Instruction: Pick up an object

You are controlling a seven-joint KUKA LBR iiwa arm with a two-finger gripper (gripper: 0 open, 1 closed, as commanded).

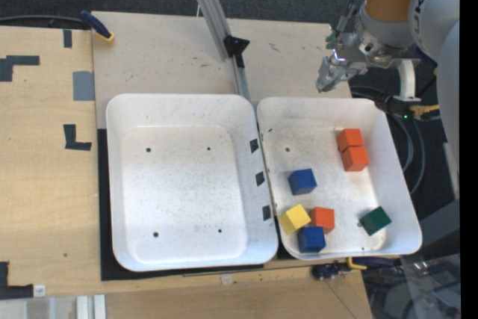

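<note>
The right bin [388, 132] holds several blocks. Two orange blocks [352, 149] lie joined near its right wall. A blue block [302, 181] rests mid-bin. At the front sit a yellow block [296, 217], a small orange block [323, 217] and a second blue block [311, 238], bunched together. A dark green block [375, 220] lies at the front right. My gripper [329, 78] hangs above the bench just beyond the right bin's far rim, with nothing seen in it.
The left bin [119, 116] sits beside the right one. A slanted metal pole [211, 0] crosses the back of the bench. A blue and yellow clamp [97, 25] lies at the far left. Cables [418, 138] run along the right.
</note>
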